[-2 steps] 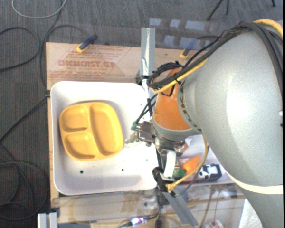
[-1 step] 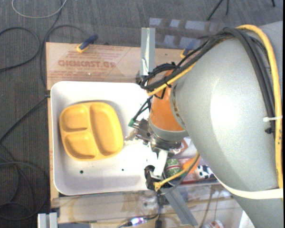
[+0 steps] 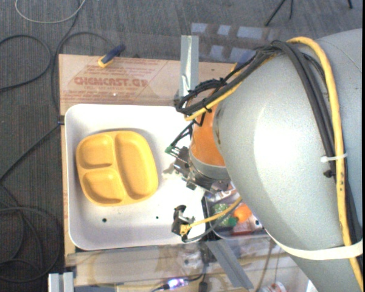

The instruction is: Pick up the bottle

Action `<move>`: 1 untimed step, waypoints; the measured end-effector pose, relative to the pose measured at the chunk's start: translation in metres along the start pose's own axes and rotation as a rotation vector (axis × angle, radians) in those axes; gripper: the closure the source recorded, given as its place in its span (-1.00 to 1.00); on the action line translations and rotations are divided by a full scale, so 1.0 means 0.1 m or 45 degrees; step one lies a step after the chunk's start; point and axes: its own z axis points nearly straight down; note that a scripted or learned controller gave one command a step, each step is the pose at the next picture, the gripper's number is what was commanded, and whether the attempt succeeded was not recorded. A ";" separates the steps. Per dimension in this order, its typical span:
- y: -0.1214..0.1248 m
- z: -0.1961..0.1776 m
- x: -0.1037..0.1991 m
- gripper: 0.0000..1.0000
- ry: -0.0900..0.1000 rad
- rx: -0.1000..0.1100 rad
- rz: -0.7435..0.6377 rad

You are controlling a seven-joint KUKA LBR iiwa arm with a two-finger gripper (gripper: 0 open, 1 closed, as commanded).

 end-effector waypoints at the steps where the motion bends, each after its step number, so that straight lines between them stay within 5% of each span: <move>1: 0.02 0.01 0.01 -1.00 0.003 -0.013 0.145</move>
